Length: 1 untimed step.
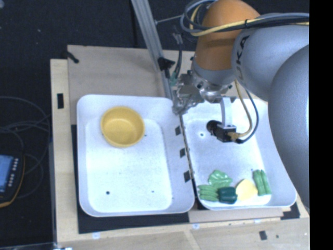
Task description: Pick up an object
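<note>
Arm over the right bin, objects clustered at its near edge.

From my station, the biggest thing I see is the grey arm (276, 72) sweeping in from 3 o'clock, its orange band (223, 33) at about 12 o'clock over the wooden surface (104, 64). Next come the two white bins: the left bin (125, 191) holds a yellow bowl (123, 126) toward its 11 o'clock corner, and the right bin (208, 139) carries the small items along its 6 o'clock edge. The end effector (183, 104) hangs at the right bin's 11 o'clock corner, by the divide between the bins; I cannot tell whether it is open or closed. The pickable pieces lie well apart from it: a green leafy piece (219, 178), a yellow piece (246, 190), a green pod (261, 182), a dark green block (227, 194).
</note>
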Motion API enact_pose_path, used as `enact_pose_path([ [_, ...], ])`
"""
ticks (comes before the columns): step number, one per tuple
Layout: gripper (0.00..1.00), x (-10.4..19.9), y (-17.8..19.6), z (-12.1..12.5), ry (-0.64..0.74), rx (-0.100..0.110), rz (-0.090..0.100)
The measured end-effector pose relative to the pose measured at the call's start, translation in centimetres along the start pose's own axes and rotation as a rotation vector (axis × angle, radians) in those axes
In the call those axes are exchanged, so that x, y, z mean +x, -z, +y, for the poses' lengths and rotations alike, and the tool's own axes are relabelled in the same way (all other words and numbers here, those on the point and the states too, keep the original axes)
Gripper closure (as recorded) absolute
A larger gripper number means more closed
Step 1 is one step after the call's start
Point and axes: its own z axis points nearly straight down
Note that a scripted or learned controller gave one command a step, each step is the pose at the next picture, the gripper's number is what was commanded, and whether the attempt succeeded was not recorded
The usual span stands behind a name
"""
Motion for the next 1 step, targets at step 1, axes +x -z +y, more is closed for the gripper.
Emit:
enact_pose_path([
  [1, 1.00, 5.10, -1.77, -0.43, 0.000, 0.001, 0.000],
])
